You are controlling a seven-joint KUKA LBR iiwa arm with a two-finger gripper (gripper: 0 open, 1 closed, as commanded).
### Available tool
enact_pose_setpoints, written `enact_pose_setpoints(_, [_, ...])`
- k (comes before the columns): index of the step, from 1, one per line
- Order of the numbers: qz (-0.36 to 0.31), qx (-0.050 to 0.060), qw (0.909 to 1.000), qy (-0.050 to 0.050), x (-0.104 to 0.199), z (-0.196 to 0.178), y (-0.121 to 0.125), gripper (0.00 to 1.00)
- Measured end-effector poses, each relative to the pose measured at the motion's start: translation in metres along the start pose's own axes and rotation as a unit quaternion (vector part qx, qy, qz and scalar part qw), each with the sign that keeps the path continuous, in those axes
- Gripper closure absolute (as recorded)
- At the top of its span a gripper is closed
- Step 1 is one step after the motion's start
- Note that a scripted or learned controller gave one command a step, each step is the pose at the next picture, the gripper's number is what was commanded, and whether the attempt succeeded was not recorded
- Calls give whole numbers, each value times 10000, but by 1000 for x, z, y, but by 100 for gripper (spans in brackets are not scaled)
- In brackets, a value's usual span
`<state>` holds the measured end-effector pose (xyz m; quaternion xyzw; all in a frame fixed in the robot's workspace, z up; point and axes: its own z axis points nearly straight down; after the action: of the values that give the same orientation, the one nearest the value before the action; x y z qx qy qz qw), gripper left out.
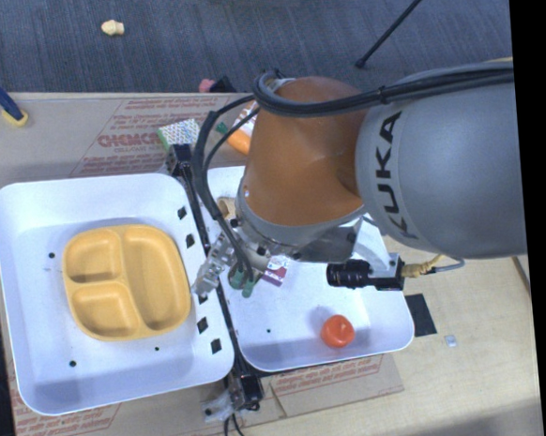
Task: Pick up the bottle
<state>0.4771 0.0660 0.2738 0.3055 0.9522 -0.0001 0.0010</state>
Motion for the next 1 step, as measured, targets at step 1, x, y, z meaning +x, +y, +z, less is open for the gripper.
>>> enact_pose_setpoints(1, [371,5,9993,4,30,1,40,100])
